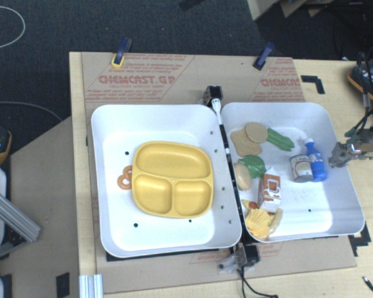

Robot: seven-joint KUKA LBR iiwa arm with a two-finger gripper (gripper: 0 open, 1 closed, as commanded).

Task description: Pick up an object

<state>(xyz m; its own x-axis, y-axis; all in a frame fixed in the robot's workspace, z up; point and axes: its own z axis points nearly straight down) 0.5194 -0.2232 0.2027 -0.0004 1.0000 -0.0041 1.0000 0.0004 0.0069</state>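
The shallow white left bin is largely taken up by a yellow three-compartment plastic tray with a small orange ring touching its left side, leaving open floor only along the walls. In the shallow white right bin, objects crowd the left half, while a blue spray bottle and grey can stand toward the right; the near-right floor lies open.
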